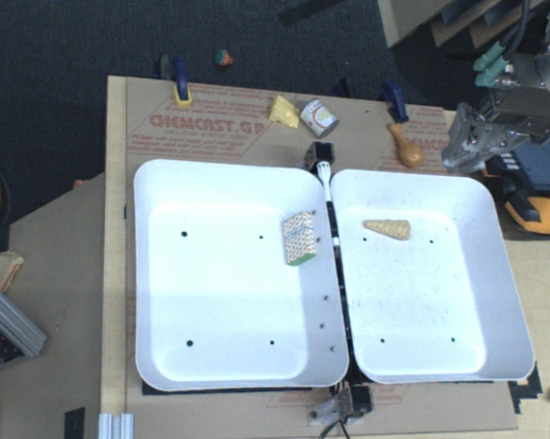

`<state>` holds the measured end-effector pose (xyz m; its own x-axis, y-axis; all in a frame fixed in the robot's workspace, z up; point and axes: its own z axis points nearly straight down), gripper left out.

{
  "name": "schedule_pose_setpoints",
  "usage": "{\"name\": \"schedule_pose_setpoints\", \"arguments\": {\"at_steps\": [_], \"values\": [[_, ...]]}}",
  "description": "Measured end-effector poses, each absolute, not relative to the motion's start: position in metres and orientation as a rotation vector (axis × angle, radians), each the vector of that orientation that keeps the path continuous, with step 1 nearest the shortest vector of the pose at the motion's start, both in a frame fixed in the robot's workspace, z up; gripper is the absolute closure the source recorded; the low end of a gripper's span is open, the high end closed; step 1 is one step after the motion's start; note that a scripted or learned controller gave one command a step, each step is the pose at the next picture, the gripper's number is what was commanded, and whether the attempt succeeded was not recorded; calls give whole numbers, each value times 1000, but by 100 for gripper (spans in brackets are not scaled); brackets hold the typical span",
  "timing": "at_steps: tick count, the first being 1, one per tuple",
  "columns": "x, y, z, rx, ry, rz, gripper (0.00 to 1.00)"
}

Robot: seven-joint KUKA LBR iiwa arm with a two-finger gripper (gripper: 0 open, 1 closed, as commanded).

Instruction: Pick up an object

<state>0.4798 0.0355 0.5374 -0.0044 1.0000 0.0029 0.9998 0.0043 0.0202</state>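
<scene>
- The surface [263,119] is a brown board with red letters on it, and it carries two shallow white bins side by side.
- The left bin [158,281] holds a small patterned packet [299,237], white and green. The packet lies near the bin's right wall, toward the far end.
- The right bin [496,276] holds a tan cone-shaped piece [388,228], like an ice cream cone lying on its side. It rests near the far wall of that bin, with its point toward the left bin.
- Behind the left bin, on the bare board, lie a yellow wedge [283,112] and a small box [318,117], just beside each other.
- Behind the right bin lies a brown pear-shaped toy [407,147].
- The pincer [475,143] hangs past the far right corner of the right bin, over the board and not over any bin. It is near the pear-shaped toy but apart from it. You cannot tell if the pincer is released or clenched, and nothing shows in its grip.
</scene>
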Motion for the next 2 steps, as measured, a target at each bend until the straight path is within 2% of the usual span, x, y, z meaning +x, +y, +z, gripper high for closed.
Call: {"name": "schedule_pose_setpoints", "arguments": {"at_steps": [1, 2], "values": [[478, 44, 381, 2230, 2229, -21, 100], [478, 108, 326, 2219, 2234, -11, 100]]}}
